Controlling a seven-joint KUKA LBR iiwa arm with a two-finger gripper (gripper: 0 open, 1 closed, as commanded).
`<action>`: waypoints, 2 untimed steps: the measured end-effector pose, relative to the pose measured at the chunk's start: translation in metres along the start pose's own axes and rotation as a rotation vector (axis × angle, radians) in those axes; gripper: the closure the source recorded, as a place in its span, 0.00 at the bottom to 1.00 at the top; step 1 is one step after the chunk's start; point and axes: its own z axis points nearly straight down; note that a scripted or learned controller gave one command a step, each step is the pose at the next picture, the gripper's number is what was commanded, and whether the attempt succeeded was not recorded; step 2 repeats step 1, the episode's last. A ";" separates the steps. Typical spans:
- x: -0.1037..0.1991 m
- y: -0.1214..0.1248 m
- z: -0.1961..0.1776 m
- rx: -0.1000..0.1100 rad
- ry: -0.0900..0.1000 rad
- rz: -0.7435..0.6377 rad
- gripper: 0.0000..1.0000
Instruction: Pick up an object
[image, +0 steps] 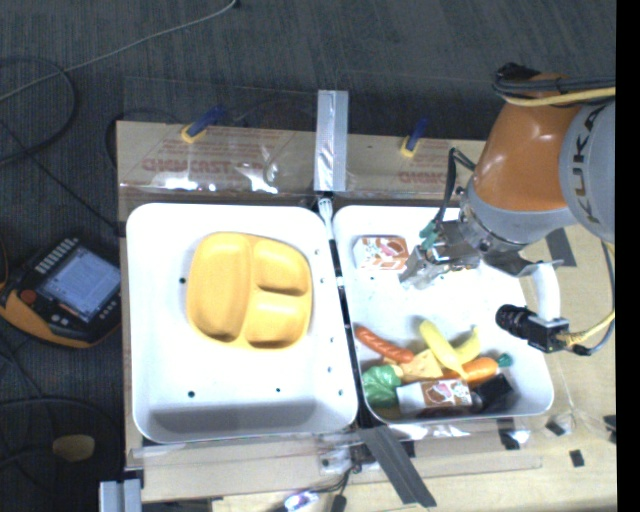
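claw (420, 268) hovers over right bin (540, 400), near small packet (381, 252).

The arm (560, 150) is extended in from the right side of the camera view, its grey casing seen at the far right edge and its orange band (530, 140) turned toward the camera, just above the wrist. Below the band, the grey wrist section is angled down and to the left. The gripper (425, 265) is carried at the wrist's lower left end, pointed downward and leftward. Its fingers are too small and blurred for their spacing to be judged.
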 end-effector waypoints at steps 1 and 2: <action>0.015 0.062 0.039 -0.001 0.000 -0.099 1.00; 0.015 0.062 0.039 -0.001 0.000 -0.099 1.00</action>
